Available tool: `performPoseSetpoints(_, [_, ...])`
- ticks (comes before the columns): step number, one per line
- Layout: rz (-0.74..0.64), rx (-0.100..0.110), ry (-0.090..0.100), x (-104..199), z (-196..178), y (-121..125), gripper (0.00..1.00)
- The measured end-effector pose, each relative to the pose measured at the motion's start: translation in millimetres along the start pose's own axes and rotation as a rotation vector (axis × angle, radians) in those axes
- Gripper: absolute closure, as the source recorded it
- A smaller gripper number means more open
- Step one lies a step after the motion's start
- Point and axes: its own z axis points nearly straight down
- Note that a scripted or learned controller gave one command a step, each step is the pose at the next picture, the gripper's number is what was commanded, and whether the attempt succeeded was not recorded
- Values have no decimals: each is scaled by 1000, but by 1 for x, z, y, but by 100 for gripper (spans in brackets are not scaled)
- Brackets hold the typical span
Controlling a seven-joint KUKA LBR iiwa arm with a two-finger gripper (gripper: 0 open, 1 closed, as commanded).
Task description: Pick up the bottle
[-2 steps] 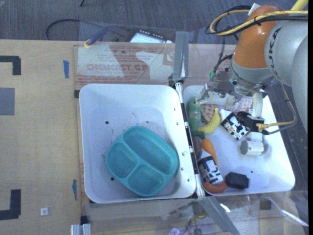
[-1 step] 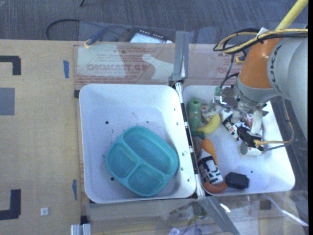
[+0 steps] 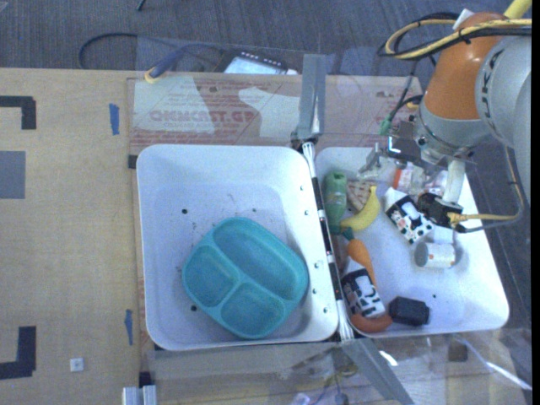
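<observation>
Down at the near edge of the right bin [image 3: 485, 298] lies a small black block [image 3: 409, 310], and just beside it, against the wall shared with the other bin, an orange bottle [image 3: 363, 287] lies on its side. It has a black-and-white label around its middle, and its narrow end points toward the far side of the bin. Its wide end touches or nearly touches the black block.

Farther up the same wall a green bottle [image 3: 336, 194] lies lengthwise, with a yellow banana [image 3: 364, 213] curved against it and a tan wedge-shaped piece [image 3: 360, 197] between them. These three crowd the left strip of the bin, just beyond the orange bottle's narrow end.

Toward the middle of the bin sits a black-and-white patterned box [image 3: 409, 219], tilted, and near it a small white cup or cylinder [image 3: 434, 256] on its side. A small red-and-white item [image 3: 406, 178] lies at the far end, partly hidden under the arm.

The gripper [image 3: 390, 152] hangs over the far part of the right bin, below the orange band of the arm [image 3: 460, 83]. It is well apart from the orange bottle and nearer the green one. Whether it is spread or closed I cannot tell, and nothing can be seen held in it.

The left bin [image 3: 169, 171] holds a teal divided tray [image 3: 245, 275] with three compartments, tilted toward the near right corner.
</observation>
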Motion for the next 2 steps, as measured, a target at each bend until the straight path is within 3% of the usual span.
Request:
performPoseSetpoints(1, [30, -9, 1, -33, 82, 17, 0])
performPoseSetpoints(2, [337, -1, 0, 5, 58, 44, 0])
